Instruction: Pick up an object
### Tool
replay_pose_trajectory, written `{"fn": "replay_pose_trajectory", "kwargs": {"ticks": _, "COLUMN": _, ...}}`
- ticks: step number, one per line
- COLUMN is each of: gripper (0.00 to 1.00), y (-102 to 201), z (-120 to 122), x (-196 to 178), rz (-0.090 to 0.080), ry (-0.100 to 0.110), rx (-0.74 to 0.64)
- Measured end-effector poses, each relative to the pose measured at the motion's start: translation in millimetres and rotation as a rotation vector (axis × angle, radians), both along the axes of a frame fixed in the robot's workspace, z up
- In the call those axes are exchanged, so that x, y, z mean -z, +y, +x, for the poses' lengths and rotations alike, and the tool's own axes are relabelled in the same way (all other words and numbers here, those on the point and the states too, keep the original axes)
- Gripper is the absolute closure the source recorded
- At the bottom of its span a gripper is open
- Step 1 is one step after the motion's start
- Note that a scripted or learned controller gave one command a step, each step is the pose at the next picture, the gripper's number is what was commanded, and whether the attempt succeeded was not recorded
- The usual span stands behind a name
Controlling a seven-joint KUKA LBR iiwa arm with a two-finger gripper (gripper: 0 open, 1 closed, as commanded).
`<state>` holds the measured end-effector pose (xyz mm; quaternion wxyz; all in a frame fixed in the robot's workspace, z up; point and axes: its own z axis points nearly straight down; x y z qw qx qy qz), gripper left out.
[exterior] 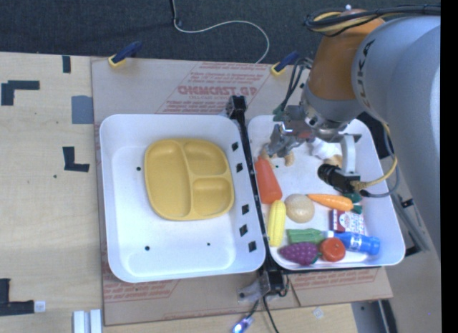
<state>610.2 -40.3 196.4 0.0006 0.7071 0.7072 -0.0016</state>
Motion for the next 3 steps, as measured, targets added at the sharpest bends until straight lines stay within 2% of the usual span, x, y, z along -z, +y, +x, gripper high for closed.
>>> {"fn": "replay_pose_trajectory", "kwargs": {"ticks": 1, "gripper": 1.0, "y": 1.8, "z": -3.0, "x": -15.4, "rz": 0.002, "ry": 0.001, "rx": -0.002}}
{"fn": "replay_pose_trajectory", "kwargs": {"ticks": 2, "gripper": 1.0, "y": 74.7, "z": -35.2, "x": -100.1, "rz": 0.006, "ry": -0.007, "rx": -0.009}}
{"fn": "replay_pose_trajectory", "kwargs": {"ticks": 3, "gripper": 1.0, "y": 112.2, "z": -122.7, "x": -124.0, "rz": 0.005, "ry": 0.004, "rx": -0.006}}
